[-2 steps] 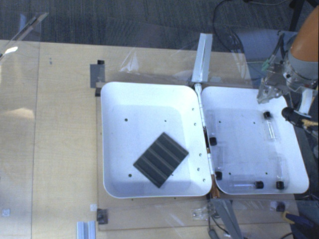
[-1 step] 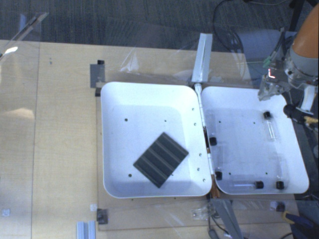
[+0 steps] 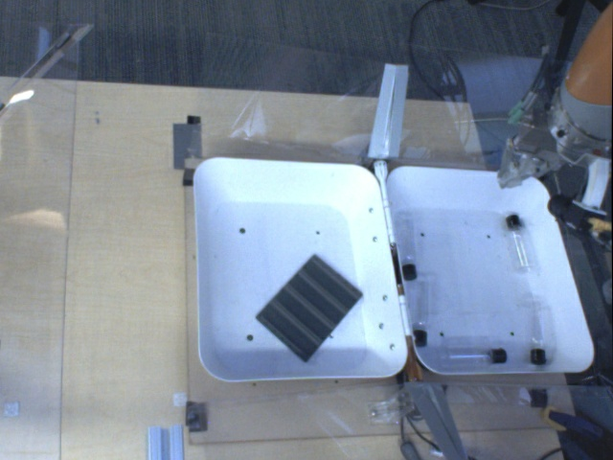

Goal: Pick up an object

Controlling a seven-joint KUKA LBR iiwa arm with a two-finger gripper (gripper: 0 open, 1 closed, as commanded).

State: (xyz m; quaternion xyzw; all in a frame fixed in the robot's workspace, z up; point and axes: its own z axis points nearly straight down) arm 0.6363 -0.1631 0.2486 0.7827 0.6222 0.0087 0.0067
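A dark grey ribbed rectangular pad [image 3: 309,307] lies flat and turned diagonally in the left bin [image 3: 220,257], towards its front. In the right bin [image 3: 460,286] lie several small clear pieces with black ends: one [image 3: 518,244] near the back right, one [image 3: 476,356] along the front wall and one [image 3: 537,345] in the front right corner. My gripper [image 3: 517,168] hangs over the back right corner of the right bin, far from the pad and a little behind the nearest clear piece. Nothing shows in its grasp.
The arm's orange band [image 3: 591,65] and grey wrist [image 3: 575,127] come in from the upper right. A metal post [image 3: 388,113] stands behind the seam between the bins. Cables [image 3: 441,56] loop behind the right bin. Small black clips [image 3: 409,272] sit on its left wall.
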